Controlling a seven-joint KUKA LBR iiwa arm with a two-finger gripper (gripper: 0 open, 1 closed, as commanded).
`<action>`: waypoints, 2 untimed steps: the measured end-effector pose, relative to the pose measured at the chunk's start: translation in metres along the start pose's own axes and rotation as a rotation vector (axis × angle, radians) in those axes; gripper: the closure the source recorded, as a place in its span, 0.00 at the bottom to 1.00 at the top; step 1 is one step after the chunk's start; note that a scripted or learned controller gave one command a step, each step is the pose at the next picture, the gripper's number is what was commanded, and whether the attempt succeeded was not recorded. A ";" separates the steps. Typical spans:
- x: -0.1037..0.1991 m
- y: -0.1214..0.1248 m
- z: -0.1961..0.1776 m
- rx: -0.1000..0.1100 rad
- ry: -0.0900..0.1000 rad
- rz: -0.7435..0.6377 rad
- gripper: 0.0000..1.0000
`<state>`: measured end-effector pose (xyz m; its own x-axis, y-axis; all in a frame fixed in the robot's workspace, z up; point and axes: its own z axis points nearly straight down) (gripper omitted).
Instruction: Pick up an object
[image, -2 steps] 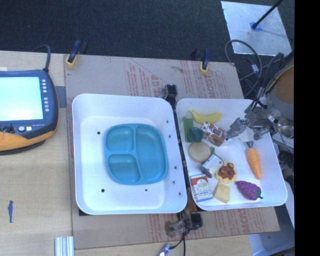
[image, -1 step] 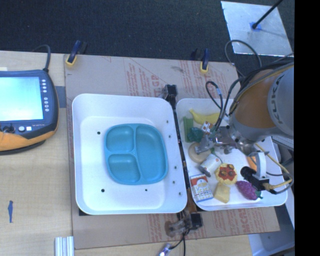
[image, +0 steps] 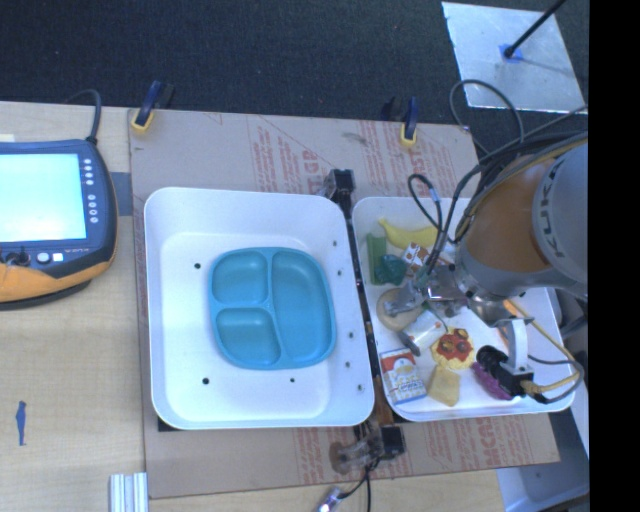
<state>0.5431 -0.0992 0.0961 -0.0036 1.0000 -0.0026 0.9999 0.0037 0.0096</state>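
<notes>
The right bin (image: 398, 411) holds several small objects: a yellow banana-shaped toy (image: 408, 235), a green piece (image: 381, 258), a small red and white carton (image: 400, 376), a pale yellow wedge (image: 444, 385), a red and yellow round toy (image: 454, 347) and a dark purple piece (image: 490, 377). My gripper (image: 408, 303) reaches down from the grey and orange arm (image: 515, 225) into the middle of this bin, low among the objects. It is beside a tan round piece (image: 399, 318).
The left bin (image: 170, 300) holds a blue divided plate (image: 272, 307). A teach pendant with a screen (image: 50, 215) lies on the bench at far left. Black cables (image: 480, 110) loop above the arm. Clamps (image: 148, 108) hold the cardboard sheet at the back.
</notes>
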 end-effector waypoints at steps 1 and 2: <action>0.001 0.000 0.000 0.000 -0.001 0.001 0.00; 0.000 0.033 0.001 0.006 0.003 0.000 0.00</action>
<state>0.5765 -0.0996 0.0952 -0.0038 1.0000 0.0003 1.0000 0.0038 0.0035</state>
